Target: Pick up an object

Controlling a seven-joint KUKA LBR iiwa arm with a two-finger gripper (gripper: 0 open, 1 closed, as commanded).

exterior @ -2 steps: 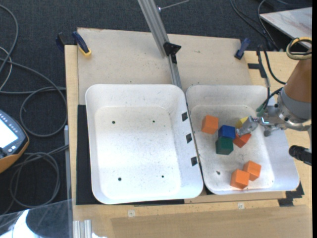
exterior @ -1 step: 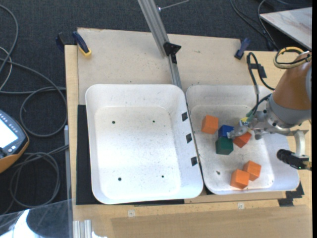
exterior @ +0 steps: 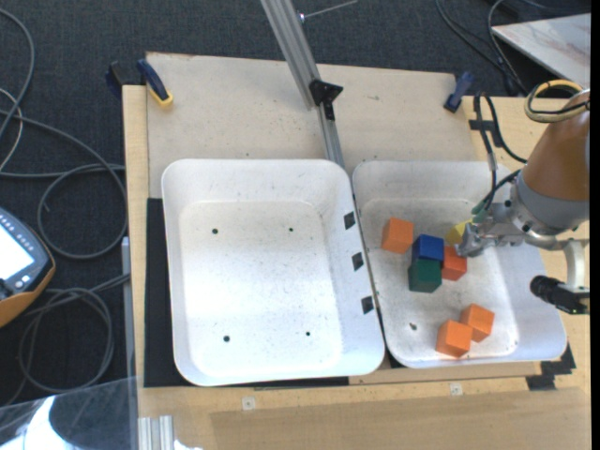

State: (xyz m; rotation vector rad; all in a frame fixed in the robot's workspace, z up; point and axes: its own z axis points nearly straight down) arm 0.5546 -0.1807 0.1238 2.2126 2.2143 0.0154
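Note:
Several small blocks lie in the right bin [exterior: 403, 340]. An orange block [exterior: 397, 235] sits toward its left, with a blue block [exterior: 430, 247] and a green block [exterior: 425, 276] tight together beside it. A red-orange block [exterior: 455, 267] touches the blue one on its right. A bit of yellow [exterior: 459, 232] peeks out just above it. Two more orange blocks [exterior: 478, 320] [exterior: 455, 337] rest near the front edge. My gripper [exterior: 472, 240] hangs low over the bin, right by the red-orange block and the yellow piece, partly hiding them.
The left bin [exterior: 187, 345] stands beside the right one, with a slanted metal post [exterior: 291, 36] rising behind the seam between them. Blue clamps [exterior: 155, 81] [exterior: 457, 90] grip the bench's back corners. Cables trail from the arm on the right.

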